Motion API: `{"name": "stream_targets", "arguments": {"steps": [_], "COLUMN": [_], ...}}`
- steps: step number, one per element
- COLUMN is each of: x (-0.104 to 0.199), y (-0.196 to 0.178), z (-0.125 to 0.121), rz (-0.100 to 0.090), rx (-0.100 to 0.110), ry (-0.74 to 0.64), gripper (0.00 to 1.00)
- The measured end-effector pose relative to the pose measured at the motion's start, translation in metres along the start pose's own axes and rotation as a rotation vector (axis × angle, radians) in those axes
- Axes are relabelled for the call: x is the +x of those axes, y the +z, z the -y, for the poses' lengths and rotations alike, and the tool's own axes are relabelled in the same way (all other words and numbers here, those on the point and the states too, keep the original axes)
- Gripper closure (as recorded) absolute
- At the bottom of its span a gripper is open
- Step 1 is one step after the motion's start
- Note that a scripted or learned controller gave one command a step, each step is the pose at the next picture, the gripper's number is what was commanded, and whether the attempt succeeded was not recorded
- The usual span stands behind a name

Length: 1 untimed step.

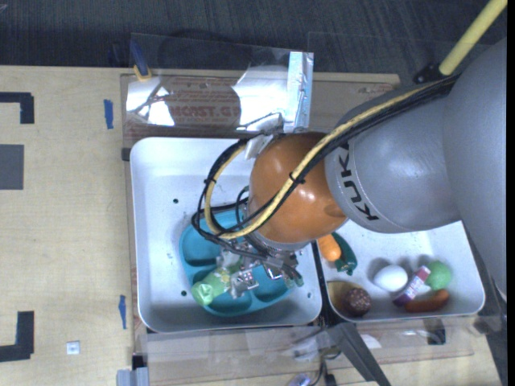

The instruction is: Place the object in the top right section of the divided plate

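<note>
A teal divided plate (pixel 195 252) lies in the left bin (pixel 157 215), largely covered by the arm's orange wrist band. My gripper (pixel 244 278) hangs low over the plate's near half. A small light-green object (pixel 204 293) rests at the plate's near-left edge, just left of the gripper's metal parts. I cannot see whether it touches the gripper. The plate's far sections are hidden under the wrist.
The right bin (pixel 471 248) holds a carrot (pixel 331 249), a white egg (pixel 392 278), a green ball (pixel 439 274), a red sausage (pixel 425 301), a small bottle (pixel 418 281) and a brown round item (pixel 356 299). A clear plastic panel (pixel 217 95) stands behind the left bin.
</note>
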<state>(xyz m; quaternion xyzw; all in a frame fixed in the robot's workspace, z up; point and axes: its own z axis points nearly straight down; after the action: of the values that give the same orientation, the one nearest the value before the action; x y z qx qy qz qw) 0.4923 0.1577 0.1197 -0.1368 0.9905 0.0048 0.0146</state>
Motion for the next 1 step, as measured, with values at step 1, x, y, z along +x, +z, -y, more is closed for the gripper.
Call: {"name": "stream_targets", "arguments": {"steps": [1], "x": [-0.0489], "y": [-0.0592], "z": [-0.0569], "rz": [-0.021], "rx": [0.002], "ry": [-0.046], "gripper": [1.0]}}
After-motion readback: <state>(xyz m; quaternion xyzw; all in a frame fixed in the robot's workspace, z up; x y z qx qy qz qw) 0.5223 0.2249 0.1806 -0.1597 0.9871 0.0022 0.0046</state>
